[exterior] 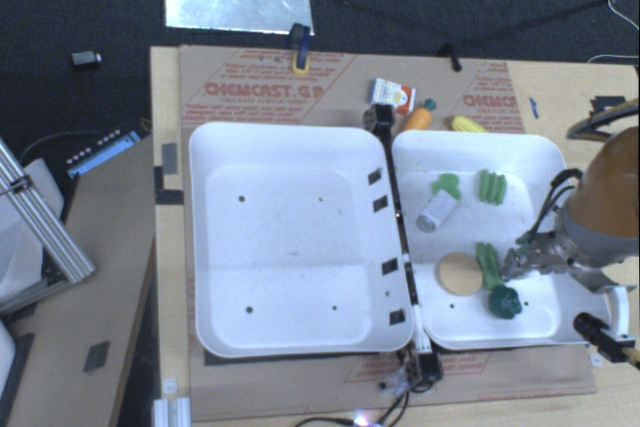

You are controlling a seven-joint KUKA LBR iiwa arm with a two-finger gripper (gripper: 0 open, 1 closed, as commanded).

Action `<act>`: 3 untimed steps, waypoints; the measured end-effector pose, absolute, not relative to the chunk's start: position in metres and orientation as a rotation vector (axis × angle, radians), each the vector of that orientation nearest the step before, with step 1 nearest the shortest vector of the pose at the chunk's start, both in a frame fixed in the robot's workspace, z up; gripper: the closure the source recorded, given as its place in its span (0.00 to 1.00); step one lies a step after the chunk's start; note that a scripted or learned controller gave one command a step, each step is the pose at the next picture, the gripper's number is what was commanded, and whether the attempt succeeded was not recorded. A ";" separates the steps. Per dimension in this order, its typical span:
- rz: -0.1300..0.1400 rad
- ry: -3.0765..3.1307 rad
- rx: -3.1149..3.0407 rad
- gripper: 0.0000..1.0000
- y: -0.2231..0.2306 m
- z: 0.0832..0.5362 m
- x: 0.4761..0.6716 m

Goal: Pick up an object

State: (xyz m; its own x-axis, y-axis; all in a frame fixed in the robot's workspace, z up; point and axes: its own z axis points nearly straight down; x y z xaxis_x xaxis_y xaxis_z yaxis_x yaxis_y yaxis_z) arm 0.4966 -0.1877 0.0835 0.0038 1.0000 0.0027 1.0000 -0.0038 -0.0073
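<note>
I have one fixed camera above my bench [330, 80], tilted down from the near edge toward twelve o'clock. It sits far enough back to take in both white bins, left bin [215, 150] and right bin [545, 155], plus dark floor beyond. My arm [610, 200] enters at three o'clock.

The bench [170, 245] has a cardboard sheet [265, 85] on it. Two white bins [290, 150] sit on that side by side, with an orange carrot toy [417, 119] behind them.
</note>
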 end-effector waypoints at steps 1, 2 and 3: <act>-0.013 -2.238 -2.230 1.00 -0.196 0.252 0.489; 0.002 -2.223 -2.221 1.00 -0.206 0.077 0.515; 0.000 -2.222 -2.220 1.00 -0.174 0.084 0.486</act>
State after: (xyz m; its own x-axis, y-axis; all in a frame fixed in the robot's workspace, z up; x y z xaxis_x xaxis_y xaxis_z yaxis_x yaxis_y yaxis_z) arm 0.4856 -0.1742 0.0842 -0.0009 1.0000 0.0010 1.0000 0.0009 -0.0006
